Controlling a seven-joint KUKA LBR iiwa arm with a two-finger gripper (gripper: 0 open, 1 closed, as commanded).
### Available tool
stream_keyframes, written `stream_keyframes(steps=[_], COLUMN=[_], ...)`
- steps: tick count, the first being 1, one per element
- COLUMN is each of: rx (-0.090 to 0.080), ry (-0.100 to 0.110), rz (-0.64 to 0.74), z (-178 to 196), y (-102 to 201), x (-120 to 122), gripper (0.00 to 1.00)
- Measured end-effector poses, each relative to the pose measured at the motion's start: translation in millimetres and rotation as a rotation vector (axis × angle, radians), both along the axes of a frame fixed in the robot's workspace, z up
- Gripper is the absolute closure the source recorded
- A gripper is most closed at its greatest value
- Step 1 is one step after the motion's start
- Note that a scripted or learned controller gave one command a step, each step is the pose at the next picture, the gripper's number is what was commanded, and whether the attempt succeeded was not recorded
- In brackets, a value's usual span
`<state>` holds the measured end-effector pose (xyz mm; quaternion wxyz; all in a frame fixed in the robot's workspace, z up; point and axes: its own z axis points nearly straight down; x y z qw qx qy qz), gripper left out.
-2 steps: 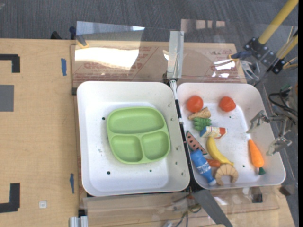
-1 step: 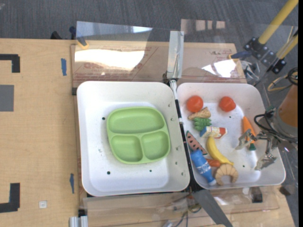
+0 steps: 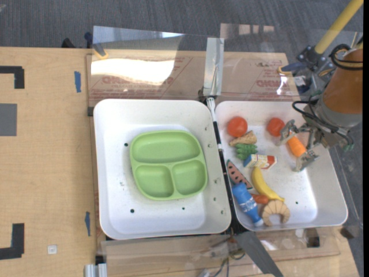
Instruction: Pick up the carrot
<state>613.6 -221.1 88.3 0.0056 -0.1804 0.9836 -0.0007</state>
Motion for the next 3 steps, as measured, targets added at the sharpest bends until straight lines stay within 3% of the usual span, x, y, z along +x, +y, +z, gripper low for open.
stream_keyframes(steps=[1, 2, 3], rx=[-0.001, -0.005, 0.003], ry=[-0.016, -0.004, -0.002], rz=[-0.003, 0.339, 0.344], z=[14.6, 1.2, -0.1], y=[0.4, -1.1, 5.0], x=[4.1, 3.1, 3.8], gripper=[1.0, 1.0, 0.0])
